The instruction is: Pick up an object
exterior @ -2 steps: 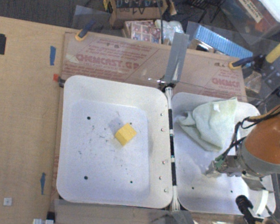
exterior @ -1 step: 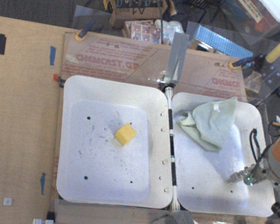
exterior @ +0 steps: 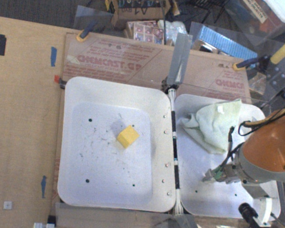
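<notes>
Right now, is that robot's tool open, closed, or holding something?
Tool: cannot be told; it hangs over the right bin, near the pale cloth, with nothing seen in it.

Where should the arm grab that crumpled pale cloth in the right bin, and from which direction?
Probably from straight above, pinching the raised fold at the top of the cloth. It lies bunched in a soft heap in the right bin's far part, so its ridges give the tool something to close on.

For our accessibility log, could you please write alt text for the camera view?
The arm's gripper hangs over the right bin, near a crumpled pale cloth. A small yellow block lies in the left bin.
</notes>
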Available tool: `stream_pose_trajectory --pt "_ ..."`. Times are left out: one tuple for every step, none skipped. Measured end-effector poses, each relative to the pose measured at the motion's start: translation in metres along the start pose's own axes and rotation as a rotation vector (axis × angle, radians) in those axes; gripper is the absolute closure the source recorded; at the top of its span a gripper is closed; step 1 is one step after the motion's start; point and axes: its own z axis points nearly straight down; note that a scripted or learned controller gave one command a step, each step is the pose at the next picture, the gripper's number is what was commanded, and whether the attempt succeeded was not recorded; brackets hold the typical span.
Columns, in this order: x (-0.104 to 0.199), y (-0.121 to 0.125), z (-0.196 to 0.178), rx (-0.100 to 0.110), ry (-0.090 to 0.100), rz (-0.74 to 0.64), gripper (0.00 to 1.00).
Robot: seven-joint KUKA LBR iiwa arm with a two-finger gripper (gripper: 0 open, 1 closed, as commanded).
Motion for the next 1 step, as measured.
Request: stream_pose_trajectory --pt "-0.0007 0.0007 -0.0097 -0.003 -0.002 0.002 1.0"
